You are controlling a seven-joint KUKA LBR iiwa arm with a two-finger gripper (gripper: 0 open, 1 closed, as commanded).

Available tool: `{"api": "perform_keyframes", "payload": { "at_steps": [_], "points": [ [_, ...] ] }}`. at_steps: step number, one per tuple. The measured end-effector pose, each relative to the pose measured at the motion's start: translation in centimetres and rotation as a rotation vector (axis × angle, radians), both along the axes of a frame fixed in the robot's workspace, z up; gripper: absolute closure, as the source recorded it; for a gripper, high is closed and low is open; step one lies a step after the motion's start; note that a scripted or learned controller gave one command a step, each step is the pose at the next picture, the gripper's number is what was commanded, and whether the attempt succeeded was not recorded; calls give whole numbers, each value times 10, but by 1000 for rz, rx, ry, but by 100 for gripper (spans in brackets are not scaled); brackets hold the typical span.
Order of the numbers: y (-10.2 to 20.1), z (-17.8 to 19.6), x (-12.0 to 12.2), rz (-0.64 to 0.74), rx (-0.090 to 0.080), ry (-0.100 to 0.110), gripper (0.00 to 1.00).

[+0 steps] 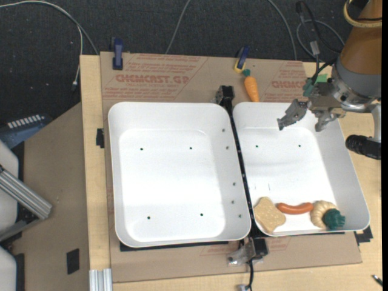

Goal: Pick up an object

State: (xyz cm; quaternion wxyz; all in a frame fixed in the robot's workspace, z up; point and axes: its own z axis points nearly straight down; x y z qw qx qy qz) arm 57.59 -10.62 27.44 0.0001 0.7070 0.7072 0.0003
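The gripper (308, 116) hangs over the far part of the right bin (339, 162), its two fingers (292, 115) spread apart with nothing between them. Well nearer the camera than the fingers, along the bin's near edge, lie a cracker-like toy biscuit (269, 214), a toy sausage (295, 208) and a toy vegetable with a green end (326, 216). A toy carrot (251, 88) lies outside the bins, left of and beyond the fingers.
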Motion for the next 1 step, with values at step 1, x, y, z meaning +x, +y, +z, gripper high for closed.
{"api": "perform_keyframes", "payload": {
  "at_steps": [1],
  "points": [
    [79, -42, -67, 6, 2, 5, 0]
  ]
}}
